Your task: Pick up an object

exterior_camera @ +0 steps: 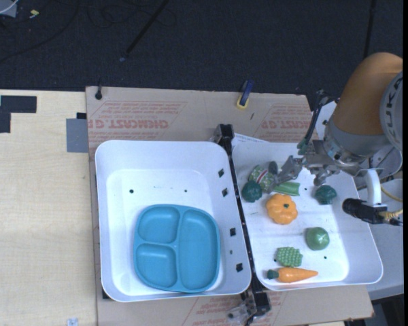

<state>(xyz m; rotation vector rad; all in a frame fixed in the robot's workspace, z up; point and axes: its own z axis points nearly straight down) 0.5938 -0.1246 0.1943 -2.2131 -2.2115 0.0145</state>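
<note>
The right bin (367, 250) holds several toy foods. An orange pumpkin (281, 208) sits near its middle, with a green flat piece (290, 189) just above it. There are dark teal balls at the left (251, 192) and at the right (325, 195), and a striped green-and-red piece (260, 175) lies at the upper left. A green apple (317, 238), a bumpy green piece (288, 256) and a carrot (294, 274) lie toward the front. My gripper (303, 173) hangs open over the bin's upper part, above the green flat piece, with nothing between its fingers.
The left bin (115, 182) holds a blue divided plate (176, 247). A black clamp strip (232, 202) runs between the bins. The grey and orange arm (367, 107) enters from the right. A blue-and-yellow clip (244, 95) sits on the cardboard behind.
</note>
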